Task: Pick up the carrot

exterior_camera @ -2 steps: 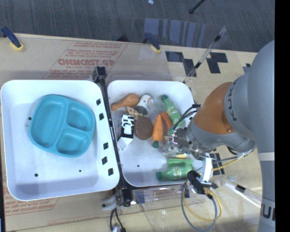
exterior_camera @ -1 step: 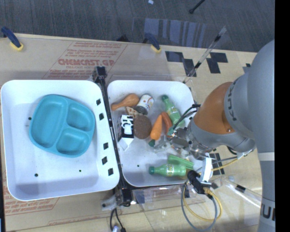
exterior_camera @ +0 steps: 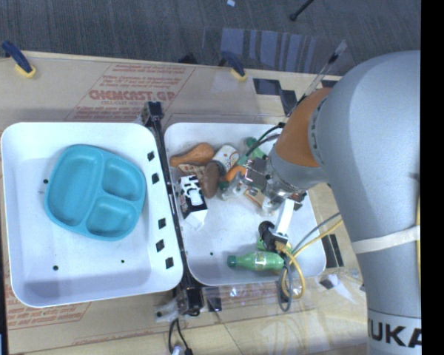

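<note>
Claw (exterior_camera: 246, 176) sits low in the right bin (exterior_camera: 229, 257) near its back edge; wrist and arm (exterior_camera: 370, 161) cover much of it, so finger state unreadable. Carrot (exterior_camera: 235, 173) is a small orange sliver just beside the claw, mostly hidden. Bottle (exterior_camera: 257, 260) lies by the front edge.

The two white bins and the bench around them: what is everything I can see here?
Bins: two, white, side by side on the bench.
Plate: one, light blue, divided, in the left bin.
Bottle: one, green, lying at the right bin's front.
Carrot: one, orange, partly hidden, in the right bin's toy pile.
Bread-like piece: one, tan, right bin's back.
Clamps: two, blue and yellow, on the bench's far edge.
Arm: one, grey with an orange band, over the right bin.
</note>
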You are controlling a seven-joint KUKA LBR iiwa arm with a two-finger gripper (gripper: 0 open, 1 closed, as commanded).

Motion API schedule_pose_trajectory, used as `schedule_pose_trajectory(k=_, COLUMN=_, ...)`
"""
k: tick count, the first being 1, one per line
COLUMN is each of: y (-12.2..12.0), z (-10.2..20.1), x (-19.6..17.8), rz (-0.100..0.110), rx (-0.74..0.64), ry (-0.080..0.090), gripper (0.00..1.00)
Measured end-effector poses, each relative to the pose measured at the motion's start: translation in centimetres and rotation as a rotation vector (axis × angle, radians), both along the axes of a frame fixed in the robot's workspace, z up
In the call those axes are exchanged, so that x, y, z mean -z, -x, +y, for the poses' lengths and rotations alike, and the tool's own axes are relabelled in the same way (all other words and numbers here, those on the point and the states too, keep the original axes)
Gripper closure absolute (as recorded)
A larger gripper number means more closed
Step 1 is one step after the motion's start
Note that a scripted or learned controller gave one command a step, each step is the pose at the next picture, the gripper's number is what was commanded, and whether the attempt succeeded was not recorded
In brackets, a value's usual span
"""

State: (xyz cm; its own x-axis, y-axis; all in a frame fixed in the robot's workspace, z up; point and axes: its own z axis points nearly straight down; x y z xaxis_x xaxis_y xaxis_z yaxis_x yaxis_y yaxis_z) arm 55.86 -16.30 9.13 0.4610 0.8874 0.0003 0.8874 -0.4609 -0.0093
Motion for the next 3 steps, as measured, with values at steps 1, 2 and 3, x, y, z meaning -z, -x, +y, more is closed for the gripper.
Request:
schedule_pose_trajectory(k=1, y=-5.6, z=-2.5, x=0.0, rz=-0.001, rx=-0.075, ry=-0.002, gripper=0.00)
schedule_pose_trajectory(k=2, y=-5.6, z=-2.3, x=-1.0, rz=0.006, rx=-0.087, ry=-0.008, gripper=1.00)
schedule_pose_trajectory(k=3, y=0.8, z=1.8, x=0.1, rz=0.002, rx=0.018, ry=-0.001, gripper=1.00)
